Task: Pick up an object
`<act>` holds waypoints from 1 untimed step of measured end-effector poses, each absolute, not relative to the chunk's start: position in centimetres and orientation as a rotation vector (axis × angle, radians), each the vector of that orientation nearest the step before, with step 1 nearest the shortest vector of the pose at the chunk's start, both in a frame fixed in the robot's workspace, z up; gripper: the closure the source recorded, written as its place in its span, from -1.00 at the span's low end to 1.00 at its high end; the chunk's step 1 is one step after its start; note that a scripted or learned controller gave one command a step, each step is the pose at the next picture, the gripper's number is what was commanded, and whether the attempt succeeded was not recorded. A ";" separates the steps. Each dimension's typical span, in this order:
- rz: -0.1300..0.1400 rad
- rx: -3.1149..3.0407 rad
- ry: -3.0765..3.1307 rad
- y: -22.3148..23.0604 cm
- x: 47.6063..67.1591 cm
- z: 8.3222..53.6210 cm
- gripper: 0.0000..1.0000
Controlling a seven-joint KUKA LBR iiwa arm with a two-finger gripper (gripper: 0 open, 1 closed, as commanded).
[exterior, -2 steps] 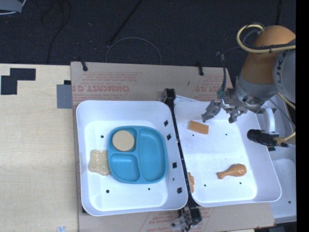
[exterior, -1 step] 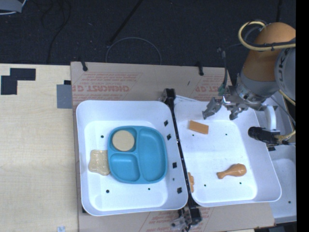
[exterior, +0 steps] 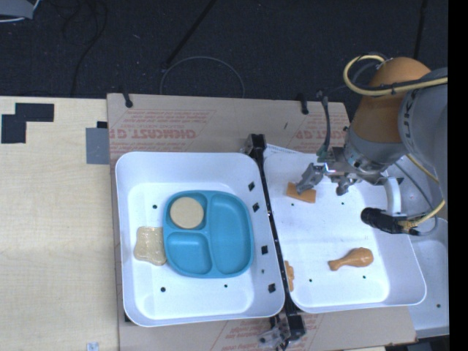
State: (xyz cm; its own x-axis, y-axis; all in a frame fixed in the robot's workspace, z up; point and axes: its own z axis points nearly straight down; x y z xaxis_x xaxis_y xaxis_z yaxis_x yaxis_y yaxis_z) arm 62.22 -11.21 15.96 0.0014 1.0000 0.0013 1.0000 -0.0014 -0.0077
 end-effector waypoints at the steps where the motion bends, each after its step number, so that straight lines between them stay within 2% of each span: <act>1: 0.008 -2.217 -2.218 -11.2 61.8 11.6 -1.00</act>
